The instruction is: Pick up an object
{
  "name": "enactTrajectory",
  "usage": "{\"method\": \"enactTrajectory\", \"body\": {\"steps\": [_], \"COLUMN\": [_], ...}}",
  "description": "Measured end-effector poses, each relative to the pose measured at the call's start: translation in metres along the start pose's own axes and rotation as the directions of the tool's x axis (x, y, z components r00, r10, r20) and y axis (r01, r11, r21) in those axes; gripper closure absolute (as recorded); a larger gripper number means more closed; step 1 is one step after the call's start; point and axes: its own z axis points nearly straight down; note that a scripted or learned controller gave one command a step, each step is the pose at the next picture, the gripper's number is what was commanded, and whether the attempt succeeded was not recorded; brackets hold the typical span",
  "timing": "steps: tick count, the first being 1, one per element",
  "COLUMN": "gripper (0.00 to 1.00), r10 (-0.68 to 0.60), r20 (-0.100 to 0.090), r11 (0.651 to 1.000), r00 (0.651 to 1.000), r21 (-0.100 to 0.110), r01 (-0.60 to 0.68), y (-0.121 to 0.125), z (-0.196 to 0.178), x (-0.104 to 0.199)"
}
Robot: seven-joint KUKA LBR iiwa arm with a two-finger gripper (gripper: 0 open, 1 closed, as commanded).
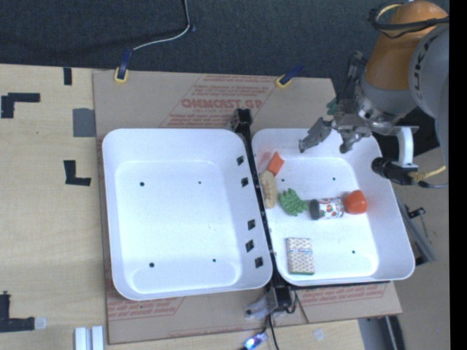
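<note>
Two white bins sit side by side on a cardboard sheet (219, 100) laid over the bench (44, 217), their inner walls touching along a row of black clips. The left bin (117, 268) shows only its bare floor with a few dark dots. The right bin (390, 257) carries all the objects. An orange wedge (274, 163) lies near its far left corner, tilted, and just below it a pale tan piece (268, 190) runs along the left wall. Beside that, toward the middle, is a green toy (292, 202), and just to its right a small can (327, 209) lies on its side, dark cap toward the green toy, its other end touching a red ball (355, 202). A patterned box (300, 256) lies flat near the near edge, apart from the rest. The arm (401, 42) comes in over the far right corner of the right bin, and its gripper (330, 137) hangs above the far edge with its two fingers spread wide and nothing between them, well apart from every object on the floor. A white cable (164, 39) trails across the dark floor beyond the bench
</note>
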Motion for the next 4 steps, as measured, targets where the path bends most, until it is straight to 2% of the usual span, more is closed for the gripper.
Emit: {"method": "enactTrajectory", "body": {"steps": [1, 2, 3, 4], "gripper": [0.00, 0.00, 1.00, 1.00], "r10": [0.002, 0.005, 0.003, -0.003], "r20": [-0.003, 0.007, 0.003, -0.001], "r11": [1.000, 1.000, 1.000, 1.000], "r00": [1.000, 1.000, 1.000, 1.000], "r21": [0.011, -0.004, -0.002, -0.007], "r01": [-0.002, -0.005, -0.003, 0.003], "y": [-0.065, -0.077, -0.076, -0.111], "z": [0.072, 0.132, 0.121, 0.027], "x": [0.019, 0.031, 0.033, 0.075]}}
